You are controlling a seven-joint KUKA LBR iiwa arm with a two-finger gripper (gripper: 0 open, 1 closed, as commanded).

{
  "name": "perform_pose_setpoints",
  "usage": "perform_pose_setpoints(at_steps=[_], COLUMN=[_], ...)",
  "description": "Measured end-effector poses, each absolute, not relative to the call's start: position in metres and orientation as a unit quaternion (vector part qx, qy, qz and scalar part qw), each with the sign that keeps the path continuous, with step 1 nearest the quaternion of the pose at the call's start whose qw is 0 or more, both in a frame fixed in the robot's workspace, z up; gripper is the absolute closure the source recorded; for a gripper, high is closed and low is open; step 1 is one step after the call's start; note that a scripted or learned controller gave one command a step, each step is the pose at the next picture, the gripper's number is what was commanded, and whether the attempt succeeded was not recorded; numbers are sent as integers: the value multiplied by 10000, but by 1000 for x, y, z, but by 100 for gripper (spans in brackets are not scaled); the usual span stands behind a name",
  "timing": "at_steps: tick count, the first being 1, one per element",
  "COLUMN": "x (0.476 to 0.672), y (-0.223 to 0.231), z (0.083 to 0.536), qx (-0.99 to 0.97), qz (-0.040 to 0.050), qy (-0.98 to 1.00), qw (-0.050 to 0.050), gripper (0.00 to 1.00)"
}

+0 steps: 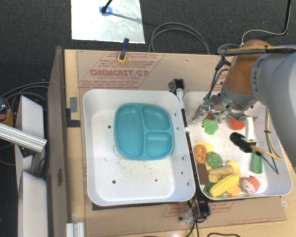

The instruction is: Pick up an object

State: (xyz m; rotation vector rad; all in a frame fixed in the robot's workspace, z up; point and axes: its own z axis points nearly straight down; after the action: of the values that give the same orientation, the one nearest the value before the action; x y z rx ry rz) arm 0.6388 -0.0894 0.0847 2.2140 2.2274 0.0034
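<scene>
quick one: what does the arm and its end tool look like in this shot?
The arm is bulky, rounded and light grey, with a glossy orange band above the wrist. Thin dark cables loop beside the band. The gripper is a small grey metal unit.

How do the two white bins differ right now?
The left bin bears one teal divided plate; the right bin bears many small toy foods, including a corn cob. The gripper reaches into the right bin, not the left bin. Both are shallow and white.
</scene>
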Motion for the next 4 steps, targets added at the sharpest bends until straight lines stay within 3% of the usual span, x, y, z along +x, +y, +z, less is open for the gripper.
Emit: perform_pose_setpoints(at_steps=[1, 2, 3, 4], x=[632, 642, 643, 628], y=[-108, -111, -92, -97], z=[85, 85, 84, 84], qx=[7070, 7058, 7051, 7067], qz=[1, 13, 8, -4], qy=[7072, 7084, 7091, 7076], qw=[4, 12, 3, 0], gripper=[0, 0, 0, 0])
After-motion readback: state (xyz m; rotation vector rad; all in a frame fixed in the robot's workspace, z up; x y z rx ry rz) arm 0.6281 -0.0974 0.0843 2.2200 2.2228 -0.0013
